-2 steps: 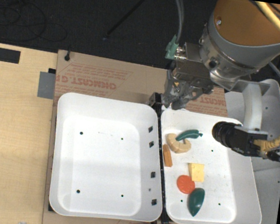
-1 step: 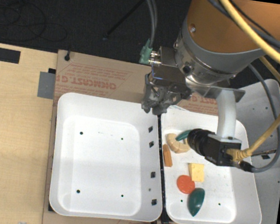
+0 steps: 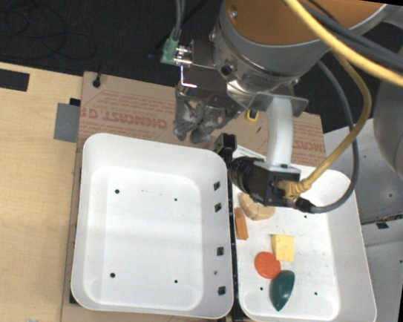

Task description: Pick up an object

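Observation:
Several small objects lie in the right bin [image 3: 351, 291]: a tan curved piece [image 3: 259, 211], an orange-brown stick [image 3: 241, 223] along the bin's left wall, a yellow block [image 3: 283, 247], a red-orange round piece [image 3: 268, 265] and a dark green teardrop shape [image 3: 282, 289]. My gripper [image 3: 194, 123] hangs high over the back edge of the left bin [image 3: 101, 179], well away from all of these objects. Nothing shows in its grasp.
A black unit with a yellow cable [image 3: 262, 179], mounted on a white bracket from the wrist, hangs over the right bin's back left corner, just above the tan piece. The bins stand on a brown board [image 3: 127, 108] on the wooden bench.

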Controlling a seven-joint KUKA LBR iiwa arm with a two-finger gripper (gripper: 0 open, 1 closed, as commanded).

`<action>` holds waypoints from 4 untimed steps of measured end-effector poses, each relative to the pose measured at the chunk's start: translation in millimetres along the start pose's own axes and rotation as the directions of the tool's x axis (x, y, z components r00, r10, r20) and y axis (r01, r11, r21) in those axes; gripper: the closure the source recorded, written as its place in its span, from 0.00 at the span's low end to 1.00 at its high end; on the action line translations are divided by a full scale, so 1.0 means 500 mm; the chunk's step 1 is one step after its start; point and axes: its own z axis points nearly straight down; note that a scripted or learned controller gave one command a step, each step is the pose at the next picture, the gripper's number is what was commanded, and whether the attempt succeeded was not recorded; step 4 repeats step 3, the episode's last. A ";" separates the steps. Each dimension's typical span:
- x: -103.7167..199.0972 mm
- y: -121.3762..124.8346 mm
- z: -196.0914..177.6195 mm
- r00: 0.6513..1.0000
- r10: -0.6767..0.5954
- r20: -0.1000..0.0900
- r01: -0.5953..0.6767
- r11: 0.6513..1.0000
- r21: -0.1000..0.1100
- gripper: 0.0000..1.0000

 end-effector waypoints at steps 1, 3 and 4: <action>-0.125 -0.019 -0.002 1.000 0.009 0.001 -0.009 1.000 0.001 1.00; 0.022 0.009 0.000 1.000 0.000 0.000 0.000 1.000 0.000 1.00; 0.022 0.009 0.000 1.000 0.000 0.000 0.000 1.000 0.000 1.00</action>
